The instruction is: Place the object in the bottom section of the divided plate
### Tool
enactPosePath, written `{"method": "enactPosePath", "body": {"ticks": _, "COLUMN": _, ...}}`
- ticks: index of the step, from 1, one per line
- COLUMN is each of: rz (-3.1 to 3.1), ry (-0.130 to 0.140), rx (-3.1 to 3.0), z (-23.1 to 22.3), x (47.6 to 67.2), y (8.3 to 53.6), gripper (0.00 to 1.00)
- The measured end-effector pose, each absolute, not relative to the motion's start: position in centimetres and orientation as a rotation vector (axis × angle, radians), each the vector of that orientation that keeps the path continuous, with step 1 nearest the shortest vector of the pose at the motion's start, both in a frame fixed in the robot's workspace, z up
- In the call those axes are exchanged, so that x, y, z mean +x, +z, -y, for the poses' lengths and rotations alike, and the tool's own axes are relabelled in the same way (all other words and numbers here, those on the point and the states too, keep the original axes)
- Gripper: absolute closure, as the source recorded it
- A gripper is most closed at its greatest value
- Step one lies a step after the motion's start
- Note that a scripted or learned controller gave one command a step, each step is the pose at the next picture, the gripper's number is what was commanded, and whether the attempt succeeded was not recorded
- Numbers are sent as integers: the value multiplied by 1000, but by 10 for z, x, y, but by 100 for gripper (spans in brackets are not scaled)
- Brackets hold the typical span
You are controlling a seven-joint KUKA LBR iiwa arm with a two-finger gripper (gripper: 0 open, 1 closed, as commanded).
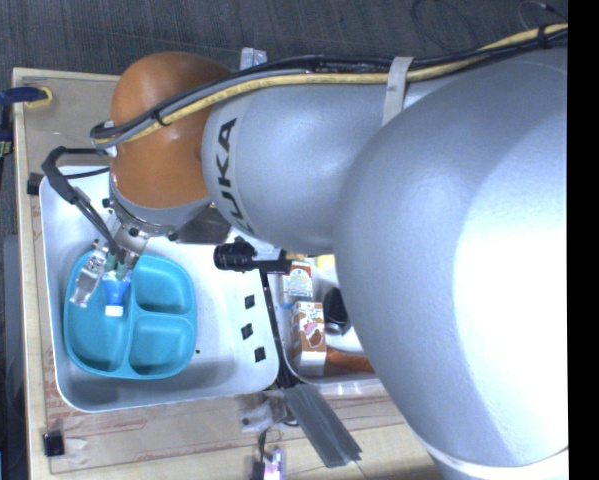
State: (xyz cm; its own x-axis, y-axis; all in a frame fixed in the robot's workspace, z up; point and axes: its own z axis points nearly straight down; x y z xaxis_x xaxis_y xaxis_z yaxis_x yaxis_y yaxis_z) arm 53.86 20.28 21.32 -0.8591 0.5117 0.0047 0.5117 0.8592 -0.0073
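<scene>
Blue plastic divided plate lies under the two-finger gripper; its grip I cannot tell, so I'd centre low over the bottom section before release.

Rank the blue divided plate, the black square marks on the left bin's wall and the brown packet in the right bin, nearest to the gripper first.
1. Blue divided plate, just below the gripper, in the left bin.
2. Black square marks, on that bin's right wall.
3. Brown packet, farther right, past those marks.

gripper over blue divided plate in white bin, clear obj on plate by gripper
</scene>
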Motion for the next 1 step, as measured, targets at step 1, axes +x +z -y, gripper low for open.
{"method": "enactPosePath", "body": {"ticks": 1, "rz": 3091, "ry": 8, "rx": -524, "z": -203, "x": 479, "y": 224, "gripper": 0}}
